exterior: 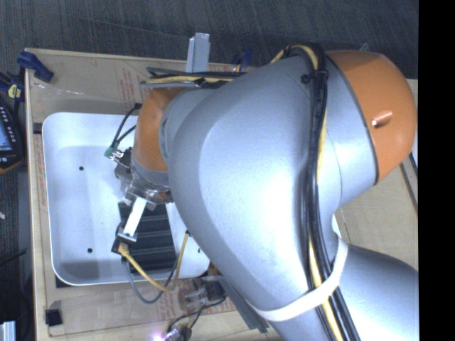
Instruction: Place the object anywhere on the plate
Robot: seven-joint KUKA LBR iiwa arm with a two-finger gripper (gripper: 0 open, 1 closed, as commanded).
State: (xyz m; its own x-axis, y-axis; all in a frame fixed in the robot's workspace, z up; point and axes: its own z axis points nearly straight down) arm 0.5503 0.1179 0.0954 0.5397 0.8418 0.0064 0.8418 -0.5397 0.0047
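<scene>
The grey arm (284,190) fills the near right, its yellow and black cables (316,190) running along its side. Beyond it the claw (142,236) hangs low over the left white bin (71,190), dark and ribbed; whether it is open or closed I cannot tell. The object and the plate cannot be made out (the arm covers much). Farther off lies the counter (92,69).
</scene>
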